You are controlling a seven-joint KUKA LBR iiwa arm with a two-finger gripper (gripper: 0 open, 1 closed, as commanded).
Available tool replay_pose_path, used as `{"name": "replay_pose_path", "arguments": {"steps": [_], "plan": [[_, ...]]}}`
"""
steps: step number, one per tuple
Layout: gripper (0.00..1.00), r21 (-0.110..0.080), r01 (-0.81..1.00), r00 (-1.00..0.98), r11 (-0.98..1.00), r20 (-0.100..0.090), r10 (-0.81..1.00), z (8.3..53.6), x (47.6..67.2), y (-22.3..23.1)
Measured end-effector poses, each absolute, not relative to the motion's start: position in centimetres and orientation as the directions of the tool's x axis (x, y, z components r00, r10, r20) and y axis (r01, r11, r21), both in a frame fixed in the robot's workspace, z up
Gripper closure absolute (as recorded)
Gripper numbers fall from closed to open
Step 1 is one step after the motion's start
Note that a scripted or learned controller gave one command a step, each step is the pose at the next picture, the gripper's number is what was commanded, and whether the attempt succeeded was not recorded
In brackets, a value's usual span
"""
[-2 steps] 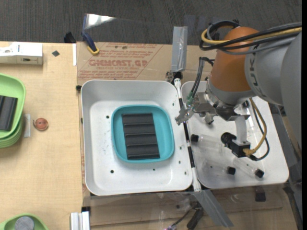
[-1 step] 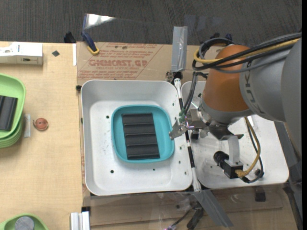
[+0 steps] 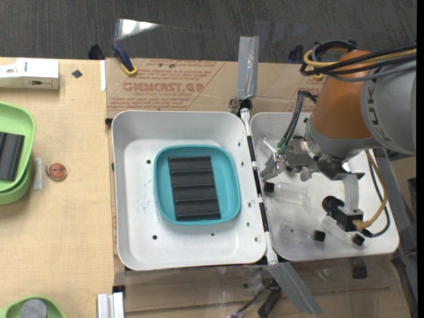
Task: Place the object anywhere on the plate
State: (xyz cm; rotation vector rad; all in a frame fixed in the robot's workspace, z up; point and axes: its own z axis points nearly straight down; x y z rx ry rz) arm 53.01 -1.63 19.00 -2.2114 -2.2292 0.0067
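On the far left of the light wooden counter (image 3: 66, 244) sits a green plastic tray (image 3: 16, 152), well apart from the bins. The left shallow white bin (image 3: 132, 230) holds the teal squarish plate (image 3: 197, 184) dead centre, with a black ribbed block (image 3: 193, 188) on it and bare white floor all round. The grey and orange arm (image 3: 358, 105) hangs over the right white bin (image 3: 377, 244), its tool (image 3: 291, 167) near that bin's left edge; can't tell if it's apart or together.

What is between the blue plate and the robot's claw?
In the camera view, the walls of the two white bins meet between the teal plate and the claw. White bin floor lies on either side of them.
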Motion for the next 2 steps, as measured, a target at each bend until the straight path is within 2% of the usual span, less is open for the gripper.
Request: {"name": "replay_pose_path", "arguments": {"steps": [1, 2], "plan": [[0.00, -0.002, 0.994, 0.110, -0.110, -0.003, 0.994, 28.7, 48.1, -6.7], [0.00, -0.002, 0.999, 0.043, -0.043, -0.003, 0.999, 44.1, 47.9, -12.3]]}}
